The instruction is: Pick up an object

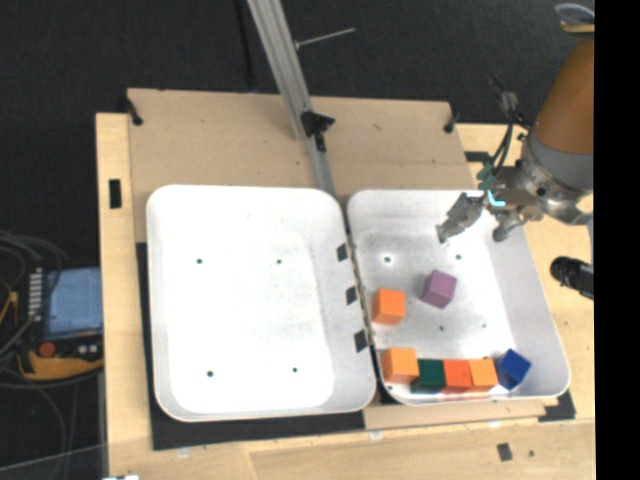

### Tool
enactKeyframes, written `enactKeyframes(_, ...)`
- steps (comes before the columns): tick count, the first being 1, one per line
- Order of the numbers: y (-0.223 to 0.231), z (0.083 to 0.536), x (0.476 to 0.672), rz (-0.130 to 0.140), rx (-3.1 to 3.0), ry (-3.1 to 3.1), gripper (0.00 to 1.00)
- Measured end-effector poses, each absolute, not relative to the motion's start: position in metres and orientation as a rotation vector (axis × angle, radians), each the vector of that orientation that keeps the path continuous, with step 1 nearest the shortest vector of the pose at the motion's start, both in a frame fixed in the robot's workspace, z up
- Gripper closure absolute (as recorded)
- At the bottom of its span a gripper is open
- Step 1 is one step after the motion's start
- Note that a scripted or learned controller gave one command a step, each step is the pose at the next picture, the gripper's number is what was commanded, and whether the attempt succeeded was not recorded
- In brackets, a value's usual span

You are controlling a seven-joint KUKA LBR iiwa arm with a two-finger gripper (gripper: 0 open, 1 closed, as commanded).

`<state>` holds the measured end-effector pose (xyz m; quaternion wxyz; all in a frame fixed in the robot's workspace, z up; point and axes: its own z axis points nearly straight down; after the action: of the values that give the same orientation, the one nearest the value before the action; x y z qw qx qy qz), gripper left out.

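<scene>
**Purple cube waits below spread fingers**

Purple cube (438,288) lies loose in the right bin (530,298), centre-right of frame, apart from the orange cube (389,305) beside it. The gripper (480,223) hovers above it toward upper right, fingers spread and holding nothing, probably lining up for a descent.

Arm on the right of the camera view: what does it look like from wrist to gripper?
The arm shows a broad orange band above a grey wrist section. Thin dark cables run down its left side. The gripper is grey metal with two slim fingers, and a small teal-lit spot glows between them.
</scene>
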<state>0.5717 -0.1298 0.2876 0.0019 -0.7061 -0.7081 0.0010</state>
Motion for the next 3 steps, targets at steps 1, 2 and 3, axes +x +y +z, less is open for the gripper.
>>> enactKeyframes(1, -0.13, 0.29, 0.572, -0.002, -2.219, -2.223, 0.0)
enactKeyframes(2, -0.137, 0.229, 0.569, 0.008, -2.222, -2.217, 0.0)
enactKeyframes(3, -0.148, 0.179, 0.565, 0.007, -2.222, -2.217, 0.0)
